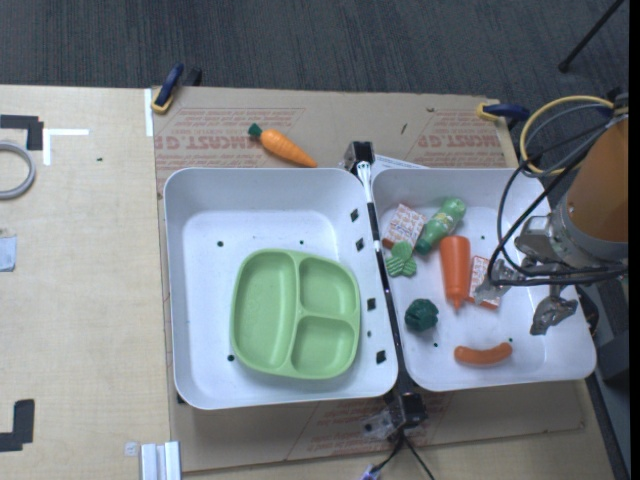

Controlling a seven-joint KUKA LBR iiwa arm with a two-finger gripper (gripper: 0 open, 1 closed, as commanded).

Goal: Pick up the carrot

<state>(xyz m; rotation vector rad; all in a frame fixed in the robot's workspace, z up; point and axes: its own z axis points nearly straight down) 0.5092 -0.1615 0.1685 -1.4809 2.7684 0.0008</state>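
An orange carrot lies lengthwise in the middle of the right bin. A second, smaller carrot with a green top lies on the cardboard behind the left bin, outside both bins. My gripper hangs over the right side of the right bin, just right of the bin's carrot. It is open with nothing between its fingers. One fingertip sits close to the carrot's lower end by a small red-and-white packet; the other fingertip is farther right.
The left bin holds a green divided plate. The right bin also holds a green bottle, a snack packet, a small green piece, a broccoli and a sausage. Cables loop above the arm.
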